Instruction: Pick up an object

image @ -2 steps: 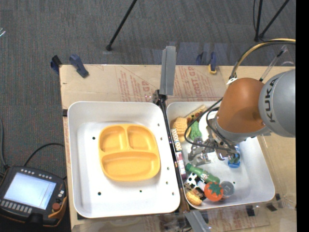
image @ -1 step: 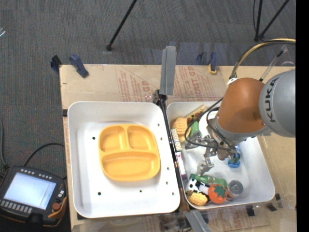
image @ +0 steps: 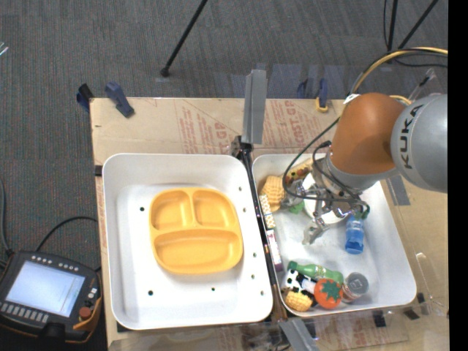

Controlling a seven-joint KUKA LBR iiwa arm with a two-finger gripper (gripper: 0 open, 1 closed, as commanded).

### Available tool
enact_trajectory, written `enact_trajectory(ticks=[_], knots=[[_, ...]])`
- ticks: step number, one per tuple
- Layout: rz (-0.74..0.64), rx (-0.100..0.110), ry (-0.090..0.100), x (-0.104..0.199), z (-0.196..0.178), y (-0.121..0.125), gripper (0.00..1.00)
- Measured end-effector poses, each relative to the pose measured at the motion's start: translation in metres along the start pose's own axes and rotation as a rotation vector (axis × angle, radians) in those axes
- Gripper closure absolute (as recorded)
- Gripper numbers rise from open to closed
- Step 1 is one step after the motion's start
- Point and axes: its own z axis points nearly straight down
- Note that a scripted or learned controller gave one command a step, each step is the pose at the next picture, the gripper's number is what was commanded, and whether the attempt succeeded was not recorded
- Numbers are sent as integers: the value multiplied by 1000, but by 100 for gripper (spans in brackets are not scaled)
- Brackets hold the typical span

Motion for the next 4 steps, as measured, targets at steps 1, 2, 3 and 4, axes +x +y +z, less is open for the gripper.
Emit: enact_trajectory(ticks=[1, 2, 3, 4], knots=[[-81, 6, -11, 32, -19, -68, 0], [-87, 2, -7, 84, -2, -87, 0], [-81, 0, -9, 35, -2, 17, 0], [-80, 5, -8, -30, -4, 4, 0]])
